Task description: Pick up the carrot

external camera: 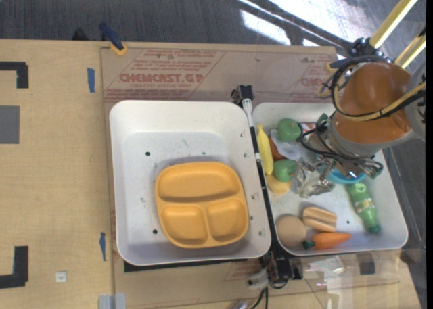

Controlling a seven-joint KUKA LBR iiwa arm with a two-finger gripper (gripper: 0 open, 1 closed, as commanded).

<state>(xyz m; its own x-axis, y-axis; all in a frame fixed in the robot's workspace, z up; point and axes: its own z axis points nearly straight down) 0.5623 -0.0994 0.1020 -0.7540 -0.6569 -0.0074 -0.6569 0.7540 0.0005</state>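
Over the right-hand white bin (399,230) hangs my grey arm with its orange band (369,94), and below it my hand (316,180) sits low among the toys near the bin's middle. Its metal parts are a tangle from this slanted overhead camera view, so I cannot tell how wide it stands; what I can say is that nothing orange lies between its tips.

What I am after, the small orange plastic carrot with a green top (328,239), lies flat along the front edge of that same bin, pointing toward its front right corner. It is near my hand but apart from it. Just behind it rests a tan bread-roll toy (318,218), and at its green end a pale rounded egg-like toy (291,229). A green plastic bottle (364,205) lies toward the bin's right wall, a yellow banana (264,152) along its left wall, and two green round fruits (287,129) toward the back.

In the left bin (128,165) sits a yellow divided tray (201,204).

By my reckoning the pick is not yet made: the carrot is untouched on the bin floor. I must shift toward the front edge, come down over the carrot, close and lift.
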